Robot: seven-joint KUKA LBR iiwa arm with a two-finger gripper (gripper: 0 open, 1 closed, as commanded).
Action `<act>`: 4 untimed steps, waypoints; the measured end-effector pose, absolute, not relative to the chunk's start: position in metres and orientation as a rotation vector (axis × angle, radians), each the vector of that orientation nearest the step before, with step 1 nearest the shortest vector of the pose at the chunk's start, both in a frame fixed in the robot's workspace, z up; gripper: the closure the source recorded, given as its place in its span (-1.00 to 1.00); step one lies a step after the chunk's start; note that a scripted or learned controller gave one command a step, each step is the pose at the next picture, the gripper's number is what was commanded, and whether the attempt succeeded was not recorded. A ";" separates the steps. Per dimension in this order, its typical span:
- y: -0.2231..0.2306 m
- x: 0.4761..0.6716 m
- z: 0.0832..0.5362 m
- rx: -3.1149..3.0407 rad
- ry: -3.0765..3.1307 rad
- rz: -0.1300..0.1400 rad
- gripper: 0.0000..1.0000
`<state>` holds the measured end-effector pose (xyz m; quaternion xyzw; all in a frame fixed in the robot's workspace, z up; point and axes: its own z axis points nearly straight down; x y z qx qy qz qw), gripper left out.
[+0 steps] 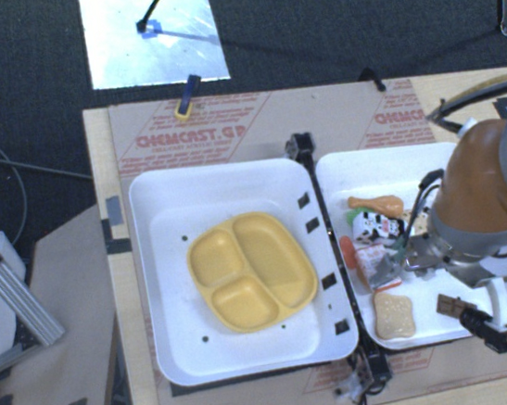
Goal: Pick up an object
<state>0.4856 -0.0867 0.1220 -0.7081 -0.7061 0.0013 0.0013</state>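
Note:
The right bin (416, 157) holds several small things. A tan drumstick-shaped piece (375, 203) lies near its back, with a black-and-white spotted item (375, 225) just below it. An orange-red stick (347, 250) lies by the bin's left wall. Beside it is a clear packet with red contents (373, 267). A beige bread slice (394, 315) sits at the front and a brown block (455, 304) to its right. My gripper (404, 250) hangs low over the packet's right edge, under the bulky grey and orange wrist (481, 193).
The left bin (163, 256) holds a yellow three-compartment plate (249, 270). A black divider with clips (325, 233) runs between the bins. Cardboard lies under both bins. A metal frame (2, 279) stands far left.

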 end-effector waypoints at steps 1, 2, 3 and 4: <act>-0.025 0.488 0.188 -2.213 -2.236 -0.011 -1.00; -0.111 0.486 0.131 -2.226 -2.216 0.003 -1.00; -0.035 0.522 0.187 -2.211 -2.238 -0.012 -1.00; -0.004 0.508 0.184 -2.213 -2.229 -0.002 -1.00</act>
